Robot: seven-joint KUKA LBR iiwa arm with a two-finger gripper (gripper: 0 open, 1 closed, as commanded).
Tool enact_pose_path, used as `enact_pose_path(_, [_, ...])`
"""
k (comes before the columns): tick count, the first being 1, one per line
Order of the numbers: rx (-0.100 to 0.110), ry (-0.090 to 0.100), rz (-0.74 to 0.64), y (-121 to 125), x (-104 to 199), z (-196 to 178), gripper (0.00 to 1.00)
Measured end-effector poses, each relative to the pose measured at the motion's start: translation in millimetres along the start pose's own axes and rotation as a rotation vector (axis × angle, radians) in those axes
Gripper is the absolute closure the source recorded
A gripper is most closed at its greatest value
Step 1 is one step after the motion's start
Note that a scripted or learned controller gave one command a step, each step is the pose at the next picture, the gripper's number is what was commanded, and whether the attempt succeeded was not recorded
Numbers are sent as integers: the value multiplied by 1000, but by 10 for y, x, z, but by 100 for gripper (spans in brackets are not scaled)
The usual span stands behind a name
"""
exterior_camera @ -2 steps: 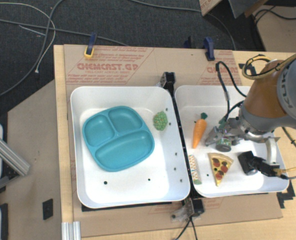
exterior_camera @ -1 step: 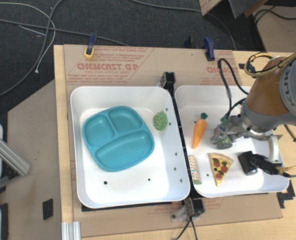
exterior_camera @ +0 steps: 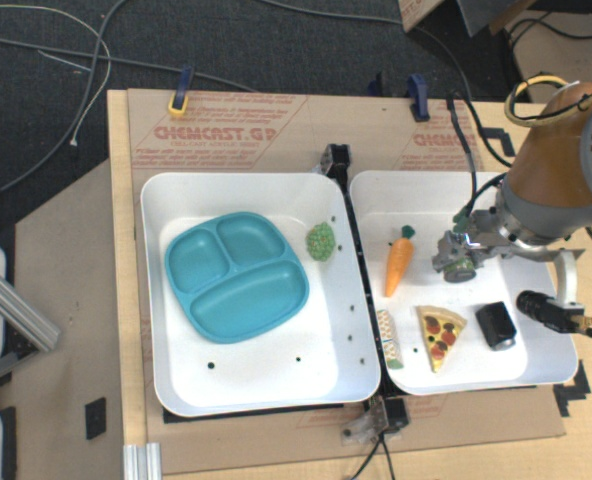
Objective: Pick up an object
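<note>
My gripper [exterior_camera: 459,261] hangs low over the right bin [exterior_camera: 476,193], near its middle, just right of an orange toy carrot [exterior_camera: 398,261] with a green top. A toy pizza slice [exterior_camera: 440,334] lies below it toward the bin's front. A small black block [exterior_camera: 496,325] sits to the right of the pizza. A striped candy-like bar [exterior_camera: 387,336] lies along the bin's left wall. I cannot make out how the fingers stand or whether anything is between them.
The left bin [exterior_camera: 166,268] holds a blue divided plate [exterior_camera: 238,275] and a small green bumpy toy [exterior_camera: 321,241]. Blue clamps [exterior_camera: 183,89] [exterior_camera: 417,96] pin the cardboard at the back. The arm's orange band [exterior_camera: 561,138] looms over the right bin's far right side.
</note>
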State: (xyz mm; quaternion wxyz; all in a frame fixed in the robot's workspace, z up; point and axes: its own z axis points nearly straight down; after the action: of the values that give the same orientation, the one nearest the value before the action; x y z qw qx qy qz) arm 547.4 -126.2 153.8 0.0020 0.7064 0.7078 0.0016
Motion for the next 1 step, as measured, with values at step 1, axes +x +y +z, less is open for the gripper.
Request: enact_pose_path(1, [-1, 0, 0, 56, -13, -444, 100])
